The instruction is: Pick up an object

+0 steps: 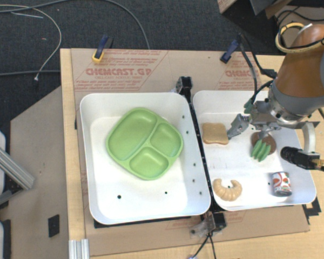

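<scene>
1. The step in hand looks like the approach: the grey arm with its orange band (305, 63) reaches in from the right and hangs over the right-hand shallow white bin (243, 161), with the pincer (257, 124) low above the bin floor
2. I cannot tell from this view whether the pincer is open or closed; nothing is visibly gripped by it
3. The nearest candidate to pick is the green ridged plastic toy with a brown top (263, 146), lying just below and beside the pincer on the bin floor
4. The tan slice of toy bread (215, 134) lies just to the left of the pincer, near the bin's left wall
5. The next move, as I judge it, calls for settling squarely over one object and descending, since the green toy and the bread sit on either side of the pincer and it is centred on neither
6. Further off in the same bin lie a beige curled toy shrimp (228, 189) near the front edge and a small red and white can (281, 183) at the front right; both are well apart from the pincer and do not hinder it
7. The left-hand white bin (97, 198) holds a light green divided plastic plate (144, 143), far from the work
8. The wooden desk (124, 66) carries both bins; a black clamp (183, 83) sits between them at the back
</scene>
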`<state>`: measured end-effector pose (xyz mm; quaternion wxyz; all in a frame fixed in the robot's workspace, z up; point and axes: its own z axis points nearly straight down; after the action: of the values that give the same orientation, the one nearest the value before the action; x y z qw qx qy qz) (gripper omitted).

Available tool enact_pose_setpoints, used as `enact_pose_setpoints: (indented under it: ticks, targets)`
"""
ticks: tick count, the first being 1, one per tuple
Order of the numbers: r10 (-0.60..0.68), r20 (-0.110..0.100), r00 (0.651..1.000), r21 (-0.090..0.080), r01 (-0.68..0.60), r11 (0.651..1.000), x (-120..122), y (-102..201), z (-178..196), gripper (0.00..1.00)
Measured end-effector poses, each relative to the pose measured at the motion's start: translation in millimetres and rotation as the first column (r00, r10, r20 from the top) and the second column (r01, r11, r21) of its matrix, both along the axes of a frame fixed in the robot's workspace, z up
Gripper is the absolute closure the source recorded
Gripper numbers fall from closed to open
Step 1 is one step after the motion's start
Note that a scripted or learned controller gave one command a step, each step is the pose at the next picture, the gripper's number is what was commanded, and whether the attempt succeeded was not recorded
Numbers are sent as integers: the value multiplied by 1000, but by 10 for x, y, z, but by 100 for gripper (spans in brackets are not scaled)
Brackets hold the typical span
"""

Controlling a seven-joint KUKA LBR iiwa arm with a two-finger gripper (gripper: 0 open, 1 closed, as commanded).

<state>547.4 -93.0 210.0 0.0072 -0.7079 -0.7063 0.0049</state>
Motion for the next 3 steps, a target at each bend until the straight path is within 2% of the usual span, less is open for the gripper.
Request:
enact_pose_setpoints:
  ticks: [1, 2, 3]
  targets:
    - [3, 14, 1000, -2, -3, 1000, 29, 1, 74, 0]
    - [1, 10, 1000, -1, -1, 1000, 80, -79, -467, 0]
    - [1, 9, 1000, 0, -1, 1000, 14, -49, -1080, 0]
